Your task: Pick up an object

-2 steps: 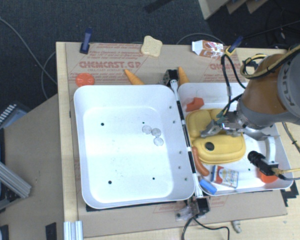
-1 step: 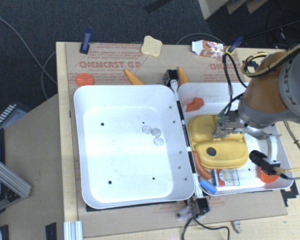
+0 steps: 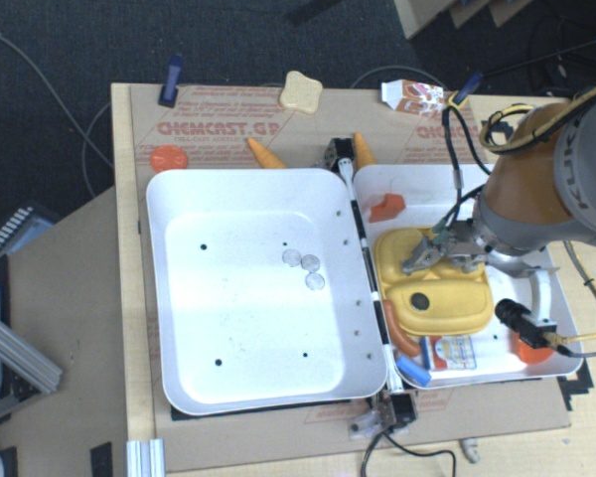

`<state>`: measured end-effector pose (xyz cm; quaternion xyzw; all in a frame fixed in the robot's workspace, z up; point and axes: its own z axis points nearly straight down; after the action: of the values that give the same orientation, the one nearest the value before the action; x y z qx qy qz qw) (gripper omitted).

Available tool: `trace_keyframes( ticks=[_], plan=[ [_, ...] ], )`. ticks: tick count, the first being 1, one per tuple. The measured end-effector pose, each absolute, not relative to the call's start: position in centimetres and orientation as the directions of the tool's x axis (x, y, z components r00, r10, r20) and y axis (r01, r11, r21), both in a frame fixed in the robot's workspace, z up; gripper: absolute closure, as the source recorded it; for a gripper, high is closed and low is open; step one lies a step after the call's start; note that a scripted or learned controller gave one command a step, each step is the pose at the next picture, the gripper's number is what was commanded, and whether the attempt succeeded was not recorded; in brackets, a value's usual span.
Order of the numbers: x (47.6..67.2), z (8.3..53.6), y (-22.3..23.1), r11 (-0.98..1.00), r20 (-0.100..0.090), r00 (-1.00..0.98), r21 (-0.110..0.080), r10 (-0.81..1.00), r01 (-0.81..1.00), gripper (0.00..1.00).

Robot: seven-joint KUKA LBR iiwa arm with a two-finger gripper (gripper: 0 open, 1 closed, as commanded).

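My gripper [image 3: 424, 254] hangs low in the right bin [image 3: 417, 179], just over the top of a big yellow plastic object [image 3: 439, 301] that takes up the bin's middle. Whether it touches that object cannot be made out. A small orange-red piece [image 3: 385, 207] lies at the bin's far left corner. Under the yellow object's near side show a red-and-white card [image 3: 453, 352], a blue piece [image 3: 412, 371] and an orange stick [image 3: 402, 337]. An orange lump [image 3: 532, 350] sits at the near right corner.
The left bin [image 3: 179, 296] holds a few small clear discs [image 3: 304, 266] near its middle. On the board behind the bins lie a beige block [image 3: 300, 90], a blue clip [image 3: 169, 79], an orange disc [image 3: 166, 157], an orange cone [image 3: 265, 153] and a red-white packet [image 3: 414, 94].
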<state>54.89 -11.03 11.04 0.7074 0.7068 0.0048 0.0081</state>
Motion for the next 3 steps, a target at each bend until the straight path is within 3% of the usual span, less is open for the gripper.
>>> trace_keyframes(
  ticks=[1, 2, 3],
  plan=[
    [53.2, 9.4, -11.9, 0.002, -0.002, -0.002, 0.026, 1.000, 1.000, 0.00],
    [48.4, 16.8, -15.3, -0.002, -0.002, 0.002, 0.002, 1.000, 1.000, 0.00],
    [59.1, 10.6, -12.8, 0.002, -0.002, -0.002, 0.012, 1.000, 1.000, 0.00]
  ],
)
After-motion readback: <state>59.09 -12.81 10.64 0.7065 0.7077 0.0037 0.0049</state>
